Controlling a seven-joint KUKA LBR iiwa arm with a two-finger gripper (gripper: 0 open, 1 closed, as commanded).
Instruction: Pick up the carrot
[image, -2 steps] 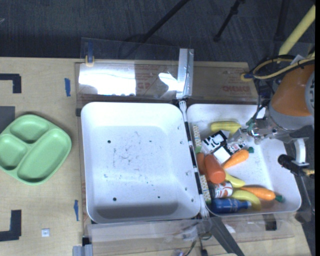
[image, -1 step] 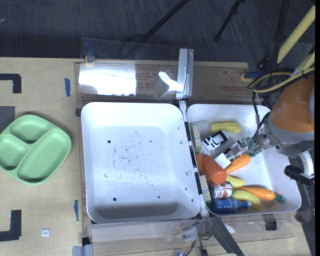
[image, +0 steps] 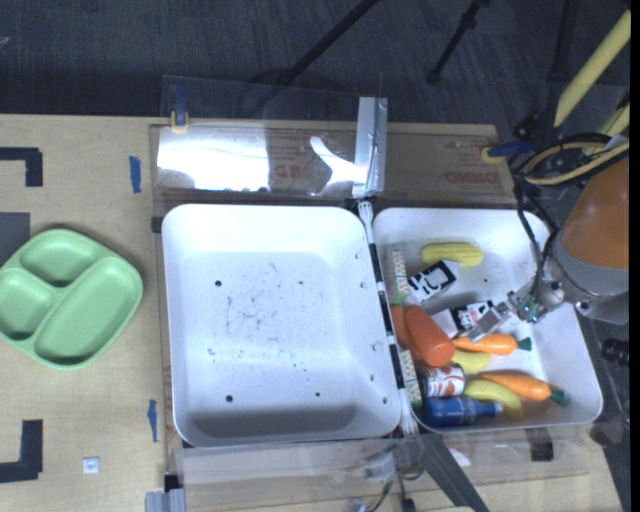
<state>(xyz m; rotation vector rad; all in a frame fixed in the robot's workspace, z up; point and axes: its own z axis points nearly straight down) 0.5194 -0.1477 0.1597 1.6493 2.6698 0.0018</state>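
Note:
Two orange carrots with green tips lie in the right bin. The smaller carrot sits mid-bin, and the larger carrot lies nearer the front wall. My gripper hangs low just above and behind the smaller carrot, at the end of the grey wrist with its orange band. Nothing shows as lifted by it.
The right bin also holds a yellow corn cob, a black-and-white packet, a red-orange fruit, a small can, a banana and a blue bottle. The left bin adjoins it. A green divided plate lies far left.

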